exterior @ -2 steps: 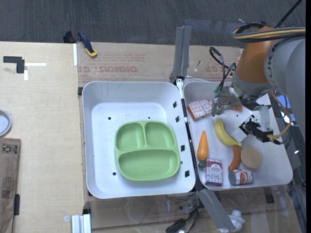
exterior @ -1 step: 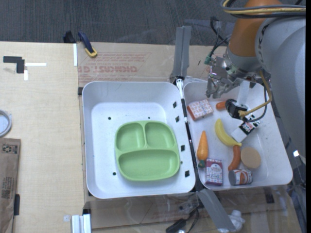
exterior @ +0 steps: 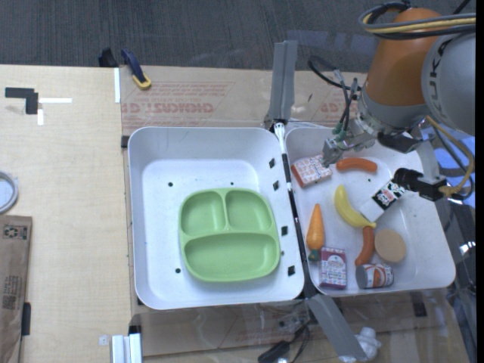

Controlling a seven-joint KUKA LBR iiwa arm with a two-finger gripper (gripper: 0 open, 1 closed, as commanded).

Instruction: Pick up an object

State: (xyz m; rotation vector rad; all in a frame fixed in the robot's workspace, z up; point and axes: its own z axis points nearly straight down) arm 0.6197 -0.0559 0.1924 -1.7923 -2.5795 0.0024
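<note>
My gripper (exterior: 333, 154) reaches down into the far part of the right bin (exterior: 431, 274). Its tip is between a small red and white box (exterior: 310, 171) and an orange sausage (exterior: 356, 165), close to the box's far right corner. I see nothing held in it. Nearer the front lie a banana (exterior: 349, 207), a carrot (exterior: 315, 228), a second reddish sausage (exterior: 366, 245), a round tan bun (exterior: 391, 246), a small pink carton (exterior: 333, 268) and a can (exterior: 374, 277) on its side.
The left bin (exterior: 144, 203) holds a green divided plate (exterior: 228, 234). A grey divider post (exterior: 283, 82) stands between the bins at the back. The arm's orange wrist (exterior: 401, 59) looms over the right bin's far right corner.
</note>
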